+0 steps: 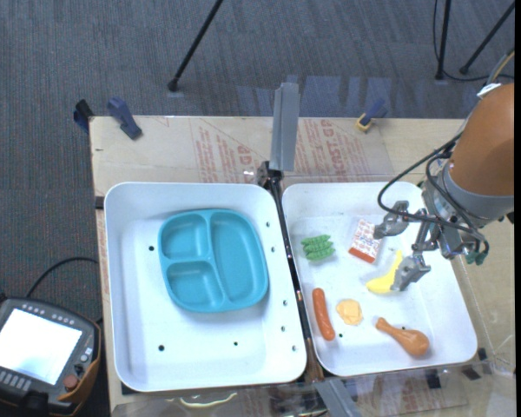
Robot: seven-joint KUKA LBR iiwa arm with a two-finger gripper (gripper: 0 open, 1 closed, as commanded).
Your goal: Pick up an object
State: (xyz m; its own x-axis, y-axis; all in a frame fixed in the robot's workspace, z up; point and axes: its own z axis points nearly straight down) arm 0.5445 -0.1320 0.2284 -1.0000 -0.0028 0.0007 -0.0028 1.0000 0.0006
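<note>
jaws: spread open, nothing between them. 1 finger sits up near the red-and-white packet, the other down by the yellow piece.
gripper (pixel 401 252): hovering over the right bin (pixel 330 200), upper-right part, tilted in from the right.
target: yellow piece (pixel 385 279), looks like a toy banana, lying flat on the bin floor, touching or just under my lower finger (pixel 412 273); can't tell which.
handling: my guess is light, stiff moulded plastic, smooth and curved, so it may slip or pop out sideways on closing. Not fragile.
grip point: across the narrow width at mid-body, fingers square to the long axis, not on the tapered ends.
neighbours: red-and-white packet (pixel 364 240) just beside the banana, up-left; thin and flat, could get pinched too.
further out: green piece (pixel 318 248), orange disc (pixel 350 312), sausage (pixel 323 314), drumstick (pixel 404 337), all apart from the target.
left bin (pixel 130 233): 1 blue divided plate (pixel 214 260).
</note>
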